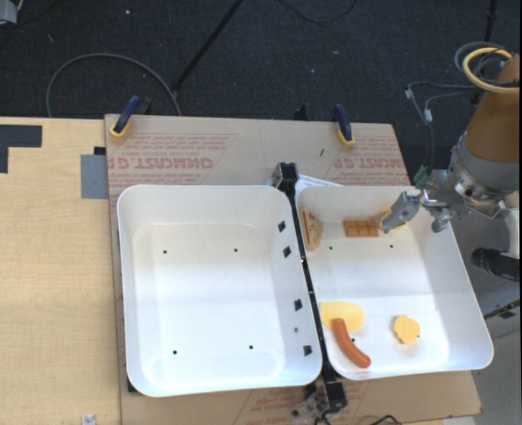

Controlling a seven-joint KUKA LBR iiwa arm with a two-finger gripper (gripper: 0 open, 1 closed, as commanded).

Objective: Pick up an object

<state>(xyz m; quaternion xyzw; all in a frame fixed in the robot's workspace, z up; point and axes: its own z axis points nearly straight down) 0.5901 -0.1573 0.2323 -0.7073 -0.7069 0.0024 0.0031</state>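
Note:
The right bin (451,290) holds several toy foods. A brown waffle piece (362,228) lies near its far wall, and a tan slice (312,229) rests against the divider. Toward the front sit a yellow flat piece (342,313), a red sausage (352,343) and a small orange-yellow chunk (406,329). My gripper (419,217) hangs over the bin's far right corner, just right of the waffle piece. It is open, with nothing between its fingers; its left fingertip is close to the waffle's right end.
The left bin (136,282) stands beside the right one, with a black divider strip (296,273) between them. Two clamps (342,124) hold the cardboard sheet at the back. Cables hang near the arm on the right.

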